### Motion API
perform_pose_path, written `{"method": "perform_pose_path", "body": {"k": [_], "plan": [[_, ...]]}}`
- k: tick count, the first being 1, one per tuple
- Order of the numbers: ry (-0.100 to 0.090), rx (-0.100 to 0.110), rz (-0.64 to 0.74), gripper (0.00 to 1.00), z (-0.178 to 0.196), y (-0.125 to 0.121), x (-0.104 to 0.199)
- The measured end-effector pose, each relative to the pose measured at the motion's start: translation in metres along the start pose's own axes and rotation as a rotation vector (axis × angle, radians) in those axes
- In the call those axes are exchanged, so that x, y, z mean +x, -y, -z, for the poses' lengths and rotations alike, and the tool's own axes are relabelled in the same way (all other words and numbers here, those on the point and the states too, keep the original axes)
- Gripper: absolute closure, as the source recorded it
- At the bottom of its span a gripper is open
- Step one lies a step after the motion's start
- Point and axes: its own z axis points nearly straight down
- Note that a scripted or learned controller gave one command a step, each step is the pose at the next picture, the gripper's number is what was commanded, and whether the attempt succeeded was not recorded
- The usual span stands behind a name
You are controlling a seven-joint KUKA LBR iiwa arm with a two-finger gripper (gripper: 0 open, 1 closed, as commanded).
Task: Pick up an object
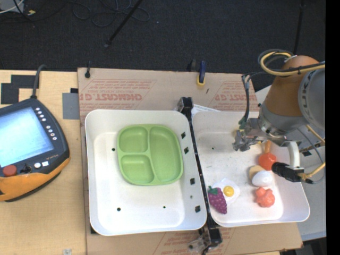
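1. The grey arm (297, 102) with its orange band reaches in from the right, over the right-hand white bin (223, 137).
2. Its fingers (241, 141) hang above the upper part of that bin. They are small and dark against the bin floor, and I cannot tell how far apart they stand or whether anything is between them.
3. Down and to the right of the fingers, near them, lies an orange-red toy fruit (267, 159), partly behind the arm's fittings.
4. Just below that fruit sits a white egg-like piece (261, 178) with a tan piece (254, 170) touching its left side.
5. Further down from the fingers, a red strawberry-like toy (265, 196) rests near the bin's lower right corner.
6. Below the fingers and slightly left, a fried-egg toy (229, 191) lies just beside a purple bunch of grapes (218, 200), close to the divider between the bins.
7. Well to the left of the fingers, the left-hand white bin (106, 206) holds a green divided plate (150, 155).
8. Far left on the worktop (32, 222) sits a control pendant (29, 147) with a lit screen.
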Motion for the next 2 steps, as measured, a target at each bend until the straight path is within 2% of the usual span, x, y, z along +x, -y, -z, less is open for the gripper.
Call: {"method": "perform_pose_path", "body": {"k": [1, 2], "plan": [[0.000, -0.001, 0.008, 1.00, 0.062, -0.002, 0.002], [0.000, 0.000, 0.007, 1.00, 0.088, -0.002, 0.000]]}}
